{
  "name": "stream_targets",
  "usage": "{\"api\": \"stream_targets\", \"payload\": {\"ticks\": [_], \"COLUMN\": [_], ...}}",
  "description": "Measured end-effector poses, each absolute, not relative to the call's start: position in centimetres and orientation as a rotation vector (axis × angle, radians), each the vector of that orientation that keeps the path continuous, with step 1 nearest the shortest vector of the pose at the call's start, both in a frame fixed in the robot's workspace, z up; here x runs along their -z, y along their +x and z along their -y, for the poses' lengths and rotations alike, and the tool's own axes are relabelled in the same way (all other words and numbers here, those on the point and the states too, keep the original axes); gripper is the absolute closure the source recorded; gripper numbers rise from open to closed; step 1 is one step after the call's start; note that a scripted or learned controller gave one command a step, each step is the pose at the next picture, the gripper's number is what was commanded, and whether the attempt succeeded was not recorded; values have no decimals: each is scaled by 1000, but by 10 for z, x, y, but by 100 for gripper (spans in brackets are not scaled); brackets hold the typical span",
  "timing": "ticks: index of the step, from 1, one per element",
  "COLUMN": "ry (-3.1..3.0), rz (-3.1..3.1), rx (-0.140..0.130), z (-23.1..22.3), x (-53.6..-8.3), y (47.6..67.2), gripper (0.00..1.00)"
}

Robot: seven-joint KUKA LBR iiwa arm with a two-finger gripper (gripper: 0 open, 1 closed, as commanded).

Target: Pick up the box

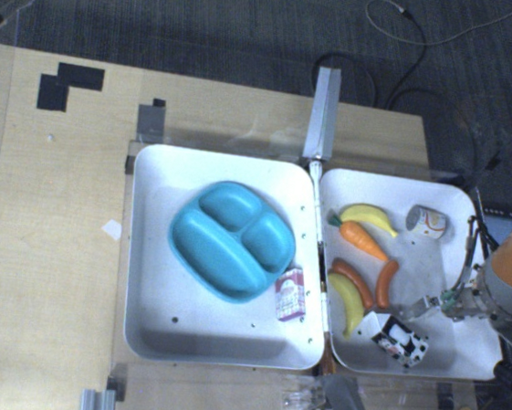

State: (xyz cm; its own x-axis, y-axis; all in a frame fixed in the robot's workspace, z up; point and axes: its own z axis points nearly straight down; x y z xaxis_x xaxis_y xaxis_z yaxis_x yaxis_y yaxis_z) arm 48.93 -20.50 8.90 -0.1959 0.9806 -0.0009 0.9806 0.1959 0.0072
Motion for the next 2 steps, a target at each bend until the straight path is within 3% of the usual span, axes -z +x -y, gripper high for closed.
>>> {"api": "stream_targets", "payload": {"ticks": [1,2], "ry": [2008,1772], "rz": [-2400,-2580], "rx": [-11,-11], "z": [185,121], "x": [-89,-90], "y": [552,583], "gripper": [0,0]}}
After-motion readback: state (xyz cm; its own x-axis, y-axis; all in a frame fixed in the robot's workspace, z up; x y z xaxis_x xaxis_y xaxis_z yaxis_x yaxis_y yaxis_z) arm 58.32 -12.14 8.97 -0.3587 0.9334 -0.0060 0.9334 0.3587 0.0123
